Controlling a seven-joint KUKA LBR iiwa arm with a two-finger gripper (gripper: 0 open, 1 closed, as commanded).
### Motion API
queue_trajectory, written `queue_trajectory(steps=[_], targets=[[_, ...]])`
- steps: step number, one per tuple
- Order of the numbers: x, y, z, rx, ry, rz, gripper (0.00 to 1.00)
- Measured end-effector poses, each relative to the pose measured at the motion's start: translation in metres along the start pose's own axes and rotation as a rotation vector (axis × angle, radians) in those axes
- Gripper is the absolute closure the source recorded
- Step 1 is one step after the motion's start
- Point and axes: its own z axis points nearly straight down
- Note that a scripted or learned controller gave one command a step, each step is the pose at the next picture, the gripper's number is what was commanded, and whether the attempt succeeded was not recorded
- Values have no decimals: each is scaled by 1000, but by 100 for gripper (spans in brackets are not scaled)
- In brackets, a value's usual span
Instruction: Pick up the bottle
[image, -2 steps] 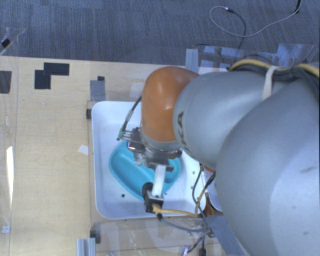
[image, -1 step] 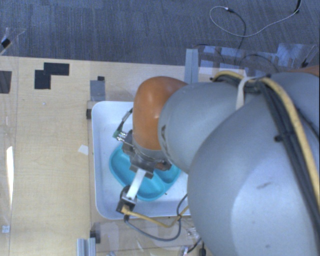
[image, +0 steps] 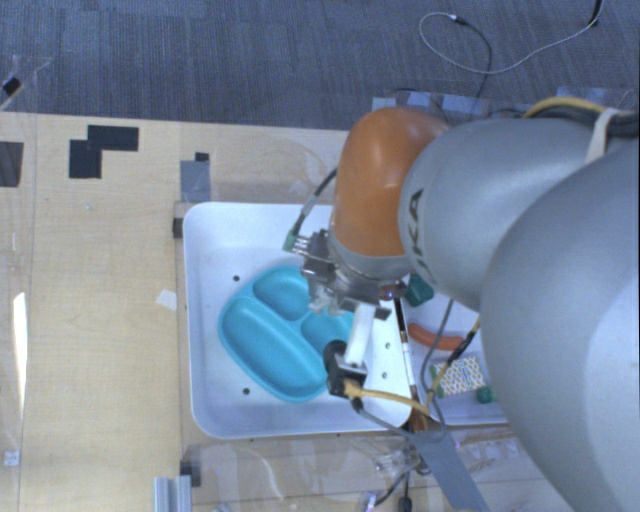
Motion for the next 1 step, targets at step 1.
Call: queue_trajectory(steps=[1], targets=[[32, -36, 50, 4, -2, 455, 100]])
